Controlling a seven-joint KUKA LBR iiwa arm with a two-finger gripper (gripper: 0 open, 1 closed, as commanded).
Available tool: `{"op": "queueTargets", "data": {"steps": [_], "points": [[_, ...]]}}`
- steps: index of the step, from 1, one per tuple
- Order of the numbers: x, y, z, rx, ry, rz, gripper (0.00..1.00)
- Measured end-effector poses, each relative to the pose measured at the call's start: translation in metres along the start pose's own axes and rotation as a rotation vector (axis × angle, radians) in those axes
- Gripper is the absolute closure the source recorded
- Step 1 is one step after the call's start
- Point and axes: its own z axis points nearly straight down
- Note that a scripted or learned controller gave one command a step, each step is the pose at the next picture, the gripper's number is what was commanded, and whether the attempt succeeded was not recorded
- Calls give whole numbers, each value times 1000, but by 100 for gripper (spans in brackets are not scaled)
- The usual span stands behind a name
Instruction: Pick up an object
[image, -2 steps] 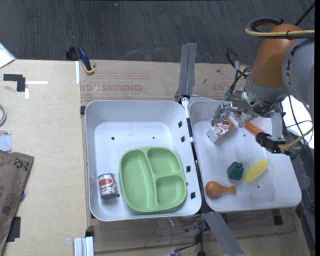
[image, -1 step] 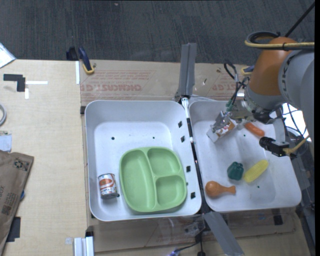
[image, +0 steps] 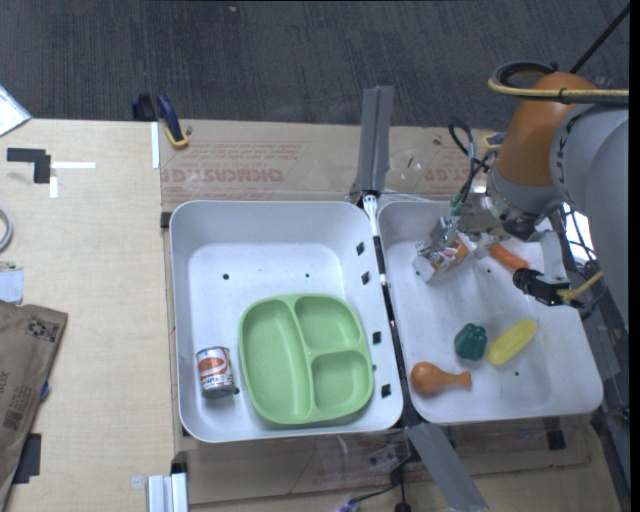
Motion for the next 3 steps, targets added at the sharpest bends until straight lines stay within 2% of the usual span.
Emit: {"op": "queueTargets", "data": {"steps": [1,2,3], "points": [[-2,0,-7,0,-4,0,100],[-2,0,-7,0,-4,-1,0],[-98,-21,-20,-12,-8,100,0]]}}
